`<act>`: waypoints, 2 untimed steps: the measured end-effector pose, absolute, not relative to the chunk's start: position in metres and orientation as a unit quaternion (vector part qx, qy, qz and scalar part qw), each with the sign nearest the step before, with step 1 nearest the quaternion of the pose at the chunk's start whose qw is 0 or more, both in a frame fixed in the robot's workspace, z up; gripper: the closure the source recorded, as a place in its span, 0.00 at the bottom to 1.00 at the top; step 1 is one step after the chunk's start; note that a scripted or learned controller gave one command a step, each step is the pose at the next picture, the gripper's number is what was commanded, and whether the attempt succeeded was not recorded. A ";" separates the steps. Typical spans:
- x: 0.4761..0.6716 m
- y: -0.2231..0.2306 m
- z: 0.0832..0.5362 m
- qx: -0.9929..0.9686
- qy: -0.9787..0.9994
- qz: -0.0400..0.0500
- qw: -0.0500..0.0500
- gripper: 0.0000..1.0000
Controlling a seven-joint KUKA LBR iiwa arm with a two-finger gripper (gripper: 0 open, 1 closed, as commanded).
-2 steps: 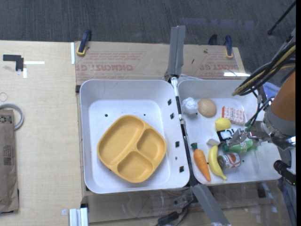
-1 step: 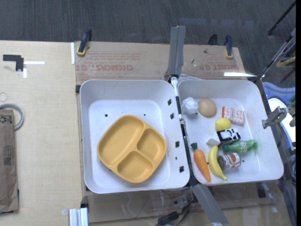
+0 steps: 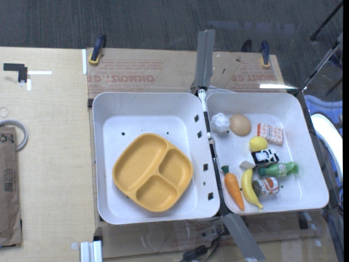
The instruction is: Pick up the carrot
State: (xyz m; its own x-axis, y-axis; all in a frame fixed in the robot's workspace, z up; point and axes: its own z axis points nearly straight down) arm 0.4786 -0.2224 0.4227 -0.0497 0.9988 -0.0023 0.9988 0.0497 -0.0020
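While the end effector's state cannot be told, the tapered orange carrot [image 3: 233, 190] lies beside a curved yellow banana [image 3: 249, 188].

Brown paper bag [image 3: 9, 184] at the bench's left — cut off by the picture's edge, its print too small to read. Labels on the can [image 3: 266, 187], the green bottle [image 3: 278, 170] and the small packet [image 3: 270, 133] are illegible. The black-and-white item [image 3: 264, 157] is too small to identify. Banana [image 3: 249, 187] partly overlapped by the can. Far-right objects — blue and white [image 3: 327, 127] — are blurred and cropped.
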 end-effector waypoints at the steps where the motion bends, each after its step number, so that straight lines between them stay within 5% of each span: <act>1: 0.478 -0.210 0.236 0.614 0.789 -0.001 0.000 0.00; 2: 0.478 -0.211 0.245 0.614 0.789 -0.001 0.000 1.00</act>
